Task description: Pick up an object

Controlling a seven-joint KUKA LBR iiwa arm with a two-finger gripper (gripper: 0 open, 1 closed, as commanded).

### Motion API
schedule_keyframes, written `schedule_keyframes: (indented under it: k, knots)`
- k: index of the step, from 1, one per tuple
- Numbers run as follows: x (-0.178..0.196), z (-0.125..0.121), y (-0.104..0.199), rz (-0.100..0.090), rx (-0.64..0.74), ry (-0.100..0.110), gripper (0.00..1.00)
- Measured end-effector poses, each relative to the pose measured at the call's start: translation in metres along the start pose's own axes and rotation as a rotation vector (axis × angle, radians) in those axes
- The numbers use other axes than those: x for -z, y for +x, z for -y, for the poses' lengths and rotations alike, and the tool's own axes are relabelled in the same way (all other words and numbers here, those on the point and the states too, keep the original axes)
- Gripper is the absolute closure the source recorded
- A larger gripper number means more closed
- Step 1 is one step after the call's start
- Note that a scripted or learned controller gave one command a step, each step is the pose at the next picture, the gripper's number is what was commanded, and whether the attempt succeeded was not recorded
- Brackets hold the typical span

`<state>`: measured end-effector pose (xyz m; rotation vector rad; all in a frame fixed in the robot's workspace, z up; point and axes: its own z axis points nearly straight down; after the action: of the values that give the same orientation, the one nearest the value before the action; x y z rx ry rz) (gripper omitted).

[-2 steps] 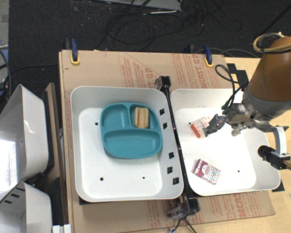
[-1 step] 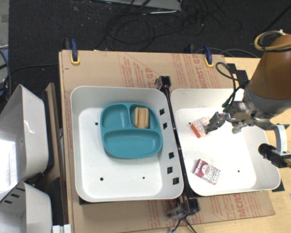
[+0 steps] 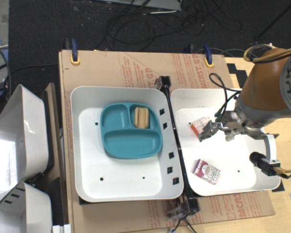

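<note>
In the right bin (image 3: pixel 242 181) lie two small red-and-white packets: one (image 3: pixel 199 124) at the upper left, the other (image 3: pixel 206 172) near the front. My gripper (image 3: pixel 218 132) hangs over the middle of this bin, just right of the upper packet. Its fingers are open, the left fingertip (image 3: pixel 205 133) close beside that packet, and nothing sits between them. The left bin (image 3: pixel 87 178) holds a teal divided plate (image 3: pixel 131 142) with a tan wooden block (image 3: pixel 141 117) in its upper right compartment.
The grey arm with its orange band (image 3: pixel 266 76) covers the right bin's far right side. A black and white fitting (image 3: pixel 264 161) sticks out below the wrist. A black divider rail (image 3: pixel 173 140) runs between the bins. White tubs (image 3: pixel 19 135) stand off the bench's left.
</note>
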<state>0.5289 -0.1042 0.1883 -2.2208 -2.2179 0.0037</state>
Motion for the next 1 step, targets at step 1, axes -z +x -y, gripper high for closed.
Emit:
schedule_keyframes:
  k: [1]
  knots:
    - [-0.0496,-0.0094,0.0012,0.000,0.000,0.000,0.00]
